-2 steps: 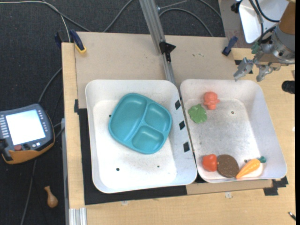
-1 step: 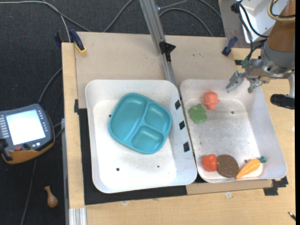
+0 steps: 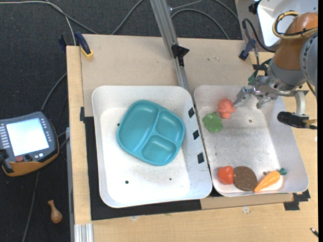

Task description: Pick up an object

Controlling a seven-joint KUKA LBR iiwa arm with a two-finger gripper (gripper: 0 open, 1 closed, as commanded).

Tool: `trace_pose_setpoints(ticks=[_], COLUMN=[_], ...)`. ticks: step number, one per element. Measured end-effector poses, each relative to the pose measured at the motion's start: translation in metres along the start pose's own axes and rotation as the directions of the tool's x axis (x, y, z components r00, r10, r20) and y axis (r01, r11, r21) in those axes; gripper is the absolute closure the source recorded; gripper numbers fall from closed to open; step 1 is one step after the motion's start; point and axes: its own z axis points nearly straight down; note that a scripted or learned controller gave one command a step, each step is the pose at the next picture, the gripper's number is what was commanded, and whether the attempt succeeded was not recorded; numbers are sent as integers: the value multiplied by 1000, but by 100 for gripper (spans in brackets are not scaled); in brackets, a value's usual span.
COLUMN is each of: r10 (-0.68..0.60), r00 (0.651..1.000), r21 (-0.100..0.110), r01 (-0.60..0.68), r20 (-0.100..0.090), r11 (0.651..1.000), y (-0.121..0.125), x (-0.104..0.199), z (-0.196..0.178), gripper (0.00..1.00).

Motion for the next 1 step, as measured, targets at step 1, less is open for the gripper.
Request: trace_pose_setpoints(ticks=[1], r10=[0], r00=[1000], r21=[0], r01=[0], r20=[0], r11=[1000], y=[1], x=[1], z=[40], gripper=[0])
